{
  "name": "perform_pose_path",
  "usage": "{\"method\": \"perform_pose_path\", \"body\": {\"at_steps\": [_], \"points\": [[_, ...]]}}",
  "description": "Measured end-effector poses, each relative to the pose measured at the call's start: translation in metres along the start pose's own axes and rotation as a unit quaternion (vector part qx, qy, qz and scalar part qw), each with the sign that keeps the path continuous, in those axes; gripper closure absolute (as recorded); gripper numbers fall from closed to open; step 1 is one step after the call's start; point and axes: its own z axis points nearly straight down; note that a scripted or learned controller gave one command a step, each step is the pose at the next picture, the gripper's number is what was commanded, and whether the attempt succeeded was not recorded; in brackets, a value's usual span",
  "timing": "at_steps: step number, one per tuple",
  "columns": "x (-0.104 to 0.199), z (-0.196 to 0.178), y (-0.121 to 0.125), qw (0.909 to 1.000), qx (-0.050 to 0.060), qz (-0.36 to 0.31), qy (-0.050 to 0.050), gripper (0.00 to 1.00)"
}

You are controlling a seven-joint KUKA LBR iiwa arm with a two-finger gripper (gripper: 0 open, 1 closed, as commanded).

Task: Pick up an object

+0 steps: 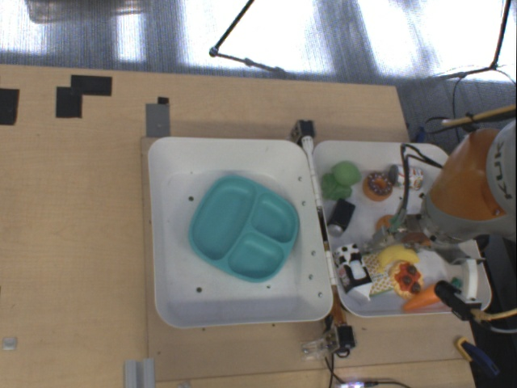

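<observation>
Orange plastic shows nearest, a carrot (422, 300) lying at the right bin's (355, 307) front edge, beside a red-and-yellow toy (406, 277) and a black-and-white cow-patterned block (350, 263). Just behind them lies a yellow banana (396, 255), and the gripper (397, 229) hangs right above it, under the grey arm; whether it is open or closed I cannot tell, and nothing can be seen held. The banana seems the likeliest target: probably light hollow plastic, stiff, smooth and a bit slippery, so a grip across its narrow middle looks safest. It lies crowded by neighbours, which may get nudged. Further back sit a black block (341, 212), a green lumpy toy (341, 178) and a brown doughnut (376, 186). To the left, the other bin (161, 217) carries a teal tray (245, 226).
</observation>
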Motion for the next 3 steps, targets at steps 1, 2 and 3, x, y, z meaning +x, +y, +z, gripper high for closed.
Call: {"method": "perform_pose_path", "body": {"at_steps": [1, 2, 3], "points": [[0.036, -0.056, 0.068, 1.0000, 0.002, -0.002, 0.001, 0.00], [0.012, 0.001, 0.012, 1.0000, 0.002, -0.001, 0.000, 0.00], [0.049, 0.000, 0.008, 1.0000, -0.001, -0.002, 0.000, 0.00]]}}
